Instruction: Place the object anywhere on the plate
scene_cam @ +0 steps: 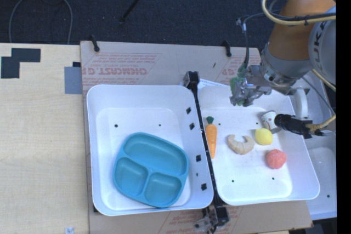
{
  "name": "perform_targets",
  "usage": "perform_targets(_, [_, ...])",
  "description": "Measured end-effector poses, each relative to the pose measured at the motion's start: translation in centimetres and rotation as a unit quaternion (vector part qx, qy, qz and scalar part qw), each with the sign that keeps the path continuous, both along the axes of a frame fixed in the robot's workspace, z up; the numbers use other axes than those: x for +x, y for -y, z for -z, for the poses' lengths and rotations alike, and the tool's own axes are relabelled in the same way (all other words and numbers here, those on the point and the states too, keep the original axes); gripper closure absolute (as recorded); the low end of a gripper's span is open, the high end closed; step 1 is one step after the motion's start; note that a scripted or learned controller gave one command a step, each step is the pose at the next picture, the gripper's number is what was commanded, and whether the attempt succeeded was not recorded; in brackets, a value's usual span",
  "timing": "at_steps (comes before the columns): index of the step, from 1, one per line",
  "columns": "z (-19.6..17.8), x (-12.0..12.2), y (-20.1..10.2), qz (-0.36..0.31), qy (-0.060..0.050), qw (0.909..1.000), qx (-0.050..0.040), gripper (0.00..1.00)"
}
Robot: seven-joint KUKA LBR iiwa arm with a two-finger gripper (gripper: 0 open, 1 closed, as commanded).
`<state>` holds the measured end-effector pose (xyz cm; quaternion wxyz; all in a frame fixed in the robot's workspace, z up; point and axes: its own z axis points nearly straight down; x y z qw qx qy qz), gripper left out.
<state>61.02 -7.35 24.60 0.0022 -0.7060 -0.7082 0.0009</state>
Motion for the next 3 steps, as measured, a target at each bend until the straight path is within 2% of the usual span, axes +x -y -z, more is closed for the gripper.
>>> perform_targets(3, [-0.6,-5.5,-14.4,0.0,-0.001,1.0,-0.0006,1.0])
